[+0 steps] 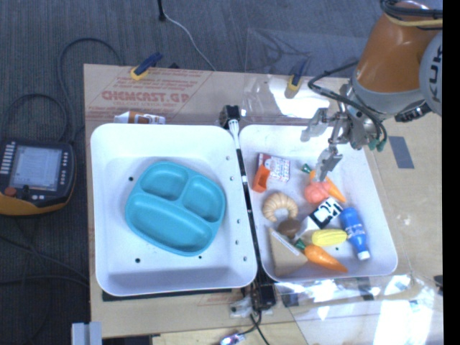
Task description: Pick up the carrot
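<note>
Gripper state: we see the gripper (325, 165) hanging over the upper part of the right bin (384, 214), its two fingers a little spread, and nothing is between them.
Carrot position: one carrot (324, 258) lies at the bottom edge of the right bin, well apart from the gripper; a second carrot (332, 190) lies just under the fingertips, touching a peach-coloured fruit (315, 193).
Risk of wrong object: we think the fingers can close on the fruit instead, because it presses against the near carrot.
Risk of crowding: the croissant (279, 205), the corn cob (329, 236) and the blue bottle (355, 233) leave little room for the fingers.
Risk of slip: the carrot tapers, so we expect it can slide out.
Left bin: the blue divided plate (176, 207) is far from the work.
</note>
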You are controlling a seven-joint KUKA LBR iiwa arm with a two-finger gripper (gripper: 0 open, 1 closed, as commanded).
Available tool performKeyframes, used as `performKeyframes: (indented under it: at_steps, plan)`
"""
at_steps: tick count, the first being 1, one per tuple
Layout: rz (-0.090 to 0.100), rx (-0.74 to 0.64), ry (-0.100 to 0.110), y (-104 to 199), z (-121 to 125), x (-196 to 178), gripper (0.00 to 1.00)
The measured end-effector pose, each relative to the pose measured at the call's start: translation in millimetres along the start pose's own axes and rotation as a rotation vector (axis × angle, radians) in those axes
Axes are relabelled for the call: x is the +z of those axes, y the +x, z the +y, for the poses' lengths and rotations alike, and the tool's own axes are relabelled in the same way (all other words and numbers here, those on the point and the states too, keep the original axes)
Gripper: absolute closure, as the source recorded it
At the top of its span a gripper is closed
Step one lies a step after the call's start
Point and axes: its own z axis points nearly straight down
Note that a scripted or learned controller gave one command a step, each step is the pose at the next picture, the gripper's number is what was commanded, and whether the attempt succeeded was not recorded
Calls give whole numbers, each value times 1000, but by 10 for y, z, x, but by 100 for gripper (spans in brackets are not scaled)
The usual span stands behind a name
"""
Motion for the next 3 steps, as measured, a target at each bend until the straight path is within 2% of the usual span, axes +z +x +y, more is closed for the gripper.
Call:
performKeyframes:
  at_steps: [1,2,3]
  plan:
    - [-8,105,-3,246,-329,1232,0]
    - [-15,312,-5,726,-713,1353,0]
    - [-9,480,-1,26,-879,1371,0]
